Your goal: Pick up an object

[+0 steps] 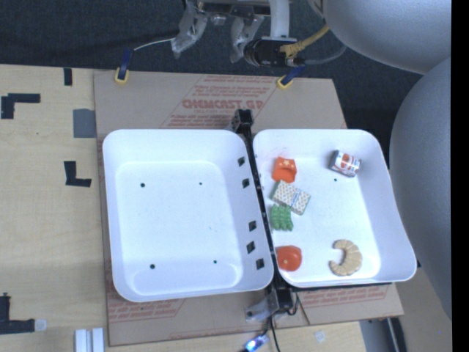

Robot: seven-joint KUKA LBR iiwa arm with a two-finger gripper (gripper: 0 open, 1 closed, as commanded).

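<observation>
My gripper (pixel 214 44) hangs high at the top of the view, beyond the far edge of the bins, with its two fingers spread apart and nothing between them. The right bin (pixel 381 196) holds several small objects: an orange block (pixel 284 169), a checkered packet (pixel 292 197), a green piece (pixel 281 218), a red-orange round item (pixel 289 258), a croissant (pixel 346 258) and a small can (pixel 344 163). All lie far below the gripper.
The left bin (pixel 117 196) sits beside the right one on a cardboard sheet (pixel 220 101). Black clips (pixel 253 226) join the bins along their shared edge. The grey arm body (pixel 432 160) fills the right side.
</observation>
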